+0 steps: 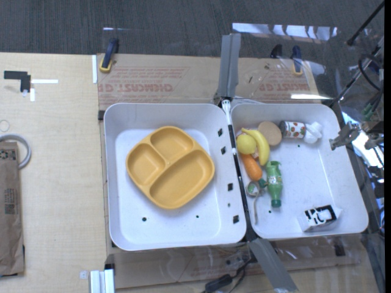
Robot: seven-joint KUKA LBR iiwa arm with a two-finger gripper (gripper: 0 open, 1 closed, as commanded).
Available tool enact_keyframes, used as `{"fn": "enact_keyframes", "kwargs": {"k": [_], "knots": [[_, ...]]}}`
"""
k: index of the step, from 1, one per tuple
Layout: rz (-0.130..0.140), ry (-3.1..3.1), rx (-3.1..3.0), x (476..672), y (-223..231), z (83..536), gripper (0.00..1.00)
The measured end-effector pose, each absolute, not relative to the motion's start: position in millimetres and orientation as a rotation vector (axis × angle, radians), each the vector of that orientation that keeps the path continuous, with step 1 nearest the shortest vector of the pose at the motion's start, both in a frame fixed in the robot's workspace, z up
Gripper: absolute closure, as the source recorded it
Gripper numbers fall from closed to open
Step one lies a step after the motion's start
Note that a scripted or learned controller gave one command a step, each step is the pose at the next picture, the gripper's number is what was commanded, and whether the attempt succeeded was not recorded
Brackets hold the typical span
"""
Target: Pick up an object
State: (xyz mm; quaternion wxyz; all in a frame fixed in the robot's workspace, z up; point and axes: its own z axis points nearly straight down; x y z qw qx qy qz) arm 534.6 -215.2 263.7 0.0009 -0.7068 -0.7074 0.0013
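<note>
The left bin [113,182] holds a yellow three-section plate [170,166]. In the right bin [317,170], a cluster lies along the left wall: a yellow lemon [245,144], a banana [261,144], an orange carrot [252,166] and a green bottle [274,183]. A small metal spoon [253,192] lies just below the carrot. A brown round piece [270,133] and a red-patterned white can [294,129] with a white crumpled bit [313,132] sit by the far wall. A black-and-white small box [320,216] rests near the front right corner.
Flat cardboard [165,81] lies behind the bins, held by yellow-blue clamps [110,55]. A brown paper bag [9,206] lies on the wooden bench at far left. Cables and metal brackets [357,138] crowd the right bin's right rim.
</note>
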Motion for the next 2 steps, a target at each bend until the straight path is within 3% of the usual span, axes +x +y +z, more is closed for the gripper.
{"fn": "enact_keyframes", "kwargs": {"k": [1, 2], "knots": [[0.003, -2.406, -2.018, 564.3, -124, 138, 0.0], [-0.005, -2.464, -1.962, 611.9, -100, 97, 0.0]]}}
